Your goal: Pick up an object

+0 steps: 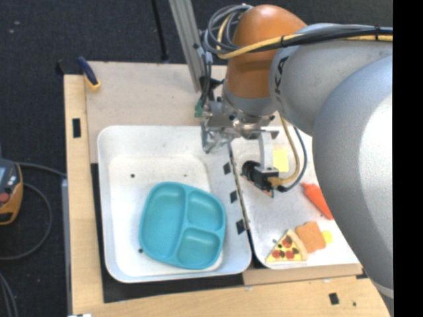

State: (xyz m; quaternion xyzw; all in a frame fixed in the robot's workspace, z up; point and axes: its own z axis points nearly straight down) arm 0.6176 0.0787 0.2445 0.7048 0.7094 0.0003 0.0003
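- The arm [344,111] reaches in from the right and covers much of the right bin [264,220].
- The left bin [106,177] holds one thing, a teal plate [184,226], lying flat in its near half.
- The gripper [210,139] hangs over the far right corner of the left bin, beside the wall between the bins. Its state, open or closed, cannot be told, and nothing is seen held.
- In the right bin, a pizza slice [289,248] and a tan block [310,236] touch at the near edge, and a carrot [317,200] lies just beyond them.
- Judgement: the step in hand is the approach, with no grasp made.
- The next move calls for choosing a target. The plate is nearest but broad and flat, so its rim is the likely hold. The small toys call for crossing the wall.
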